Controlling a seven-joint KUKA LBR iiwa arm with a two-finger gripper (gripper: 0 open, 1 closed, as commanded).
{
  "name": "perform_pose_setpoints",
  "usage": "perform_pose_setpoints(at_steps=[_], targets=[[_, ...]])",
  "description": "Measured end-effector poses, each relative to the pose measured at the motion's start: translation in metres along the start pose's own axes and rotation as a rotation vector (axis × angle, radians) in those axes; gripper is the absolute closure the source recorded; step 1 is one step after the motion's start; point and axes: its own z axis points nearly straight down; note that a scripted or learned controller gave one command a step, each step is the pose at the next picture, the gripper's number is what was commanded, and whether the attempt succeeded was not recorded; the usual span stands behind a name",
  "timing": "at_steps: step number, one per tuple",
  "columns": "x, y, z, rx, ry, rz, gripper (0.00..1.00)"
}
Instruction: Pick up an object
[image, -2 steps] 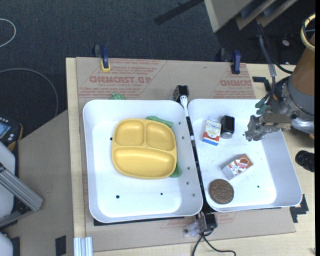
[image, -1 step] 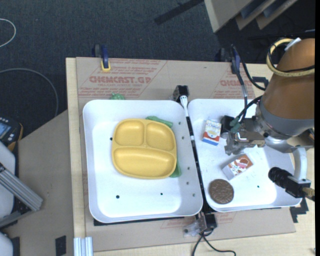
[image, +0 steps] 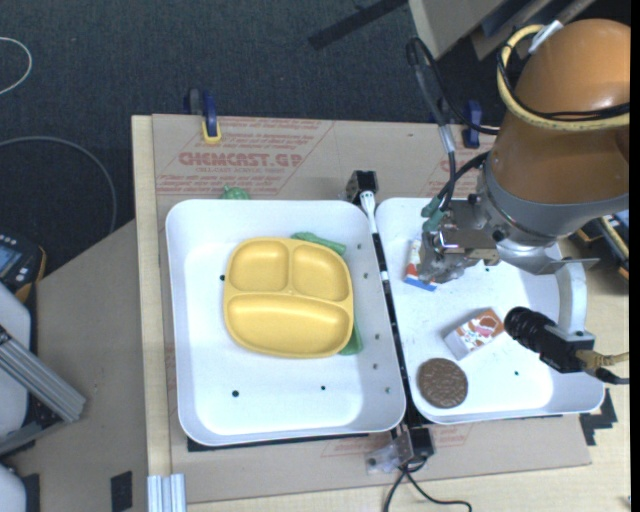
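On the brown table (image: 150, 300), the left white bin (image: 190, 330) holds a smooth yellow three-compartment plate (image: 289, 297), long axis across the bin, over something green (image: 318, 241). In the right bin (image: 520, 395) lie a round brown disc (image: 442, 382) and a small tilted carton (image: 473, 333). The gripper (image: 438, 262) sits low over a red-and-blue packet (image: 418, 274); whether it grips it, I cannot tell.

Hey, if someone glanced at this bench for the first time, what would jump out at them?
First, the yellow divided plate in the middle of the left bin. Next, the big grey and orange arm reaching over the right bin, its pincer lowered near a small red, white and blue packet. Nearer the front lie a small box and a brown disc.
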Motion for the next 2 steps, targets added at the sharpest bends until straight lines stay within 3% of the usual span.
perform_pose_setpoints(at_steps=[1, 2], targets=[[0.0669, 0.0005, -0.0624, -0.002, 0.001, -0.001, 1.00], [0.0630, 0.0007, -0.0696, 0.003, -0.003, 0.006, 1.00]])
